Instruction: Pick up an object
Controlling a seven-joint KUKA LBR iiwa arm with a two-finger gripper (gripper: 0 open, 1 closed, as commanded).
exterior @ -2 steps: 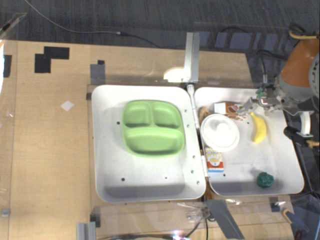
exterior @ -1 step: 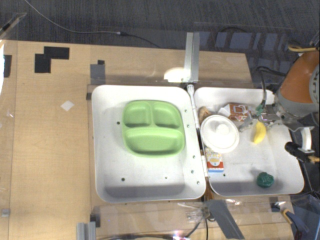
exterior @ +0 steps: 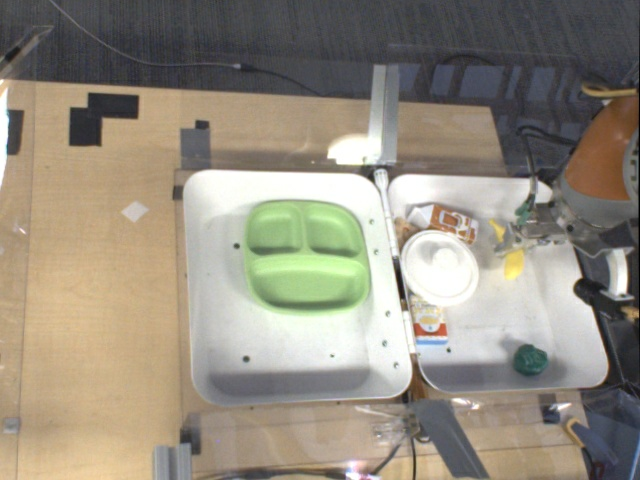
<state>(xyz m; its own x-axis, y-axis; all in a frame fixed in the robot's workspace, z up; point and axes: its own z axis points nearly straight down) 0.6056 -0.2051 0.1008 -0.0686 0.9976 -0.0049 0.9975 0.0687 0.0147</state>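
The tabletop (exterior: 90, 298) is light wood and carries two shallow white bins side by side. The left bin (exterior: 215, 353) holds a green compartment tray (exterior: 305, 255), lying flat near the bin's centre with two small compartments toward the far edge and one long compartment toward the near edge. The right bin (exterior: 560, 338) holds the loose objects. The grey arm (exterior: 605, 173), with its orange band, enters over the right bin's far right corner. A white round bowl (exterior: 439, 264) sits by the right bin's left wall, overlapping a brown printed packet (exterior: 447, 220) on its far side and a white printed carton (exterior: 429, 325) on its near side. The gripper (exterior: 522, 230) is positioned over the far half of the right bin; whether its fingers are open or closed cannot be determined. A yellow object (exterior: 512, 263) lies just beside the gripper, toward the near edge. A dark green ball (exterior: 531, 360) rests near the bin's near right corner, well apart from the gripper.
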